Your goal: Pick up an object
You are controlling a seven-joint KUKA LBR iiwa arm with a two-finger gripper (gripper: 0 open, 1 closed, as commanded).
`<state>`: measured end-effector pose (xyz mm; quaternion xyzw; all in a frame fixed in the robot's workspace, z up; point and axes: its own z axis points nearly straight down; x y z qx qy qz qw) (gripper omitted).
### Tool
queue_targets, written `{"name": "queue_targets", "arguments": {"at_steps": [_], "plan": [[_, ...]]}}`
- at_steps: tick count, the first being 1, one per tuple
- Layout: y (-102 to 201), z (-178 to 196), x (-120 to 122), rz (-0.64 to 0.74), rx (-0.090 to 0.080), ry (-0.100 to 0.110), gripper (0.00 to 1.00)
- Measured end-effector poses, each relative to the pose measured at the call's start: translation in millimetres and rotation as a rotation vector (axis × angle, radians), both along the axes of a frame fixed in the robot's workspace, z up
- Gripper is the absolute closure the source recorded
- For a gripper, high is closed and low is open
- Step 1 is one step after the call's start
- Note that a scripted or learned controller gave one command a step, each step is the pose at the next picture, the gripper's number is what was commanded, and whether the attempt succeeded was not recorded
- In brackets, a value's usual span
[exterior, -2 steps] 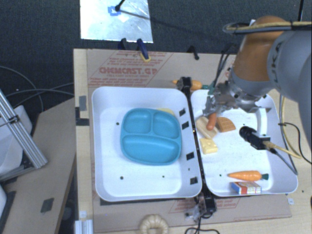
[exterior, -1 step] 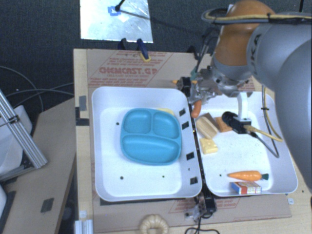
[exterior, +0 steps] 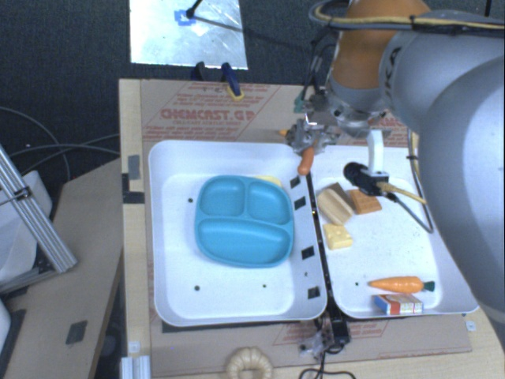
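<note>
Orange piece (exterior: 305,163) just beneath end effector (exterior: 311,142), touching it.

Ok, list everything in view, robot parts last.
bins: two, white, side by side
plate: one, blue, left bin
stick: one, orange, under the gripper
block: one, tan, right bin, far end
chunk: one, brown, right of the block
cheese: one, yellow, right bin, middle
carrot: one, orange, right bin, near end
box: one, red and blue, by the carrot
sheet: one, silver, beyond the bins
gripper: one, grey, above the divide's far end
arm: one, grey and orange, from the right
</note>
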<state>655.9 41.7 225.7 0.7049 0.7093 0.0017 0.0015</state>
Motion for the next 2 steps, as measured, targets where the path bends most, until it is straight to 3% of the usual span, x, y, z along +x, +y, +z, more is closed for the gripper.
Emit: {"name": "queue_targets", "arguments": {"at_steps": [1, 2], "plan": [[1.0, -10.3, -13.2, -0.003, -0.001, 0.004, 1.0], [0.7, -3.5, 2.7, 0.0, 0.0, 0.001, 1.0]]}}
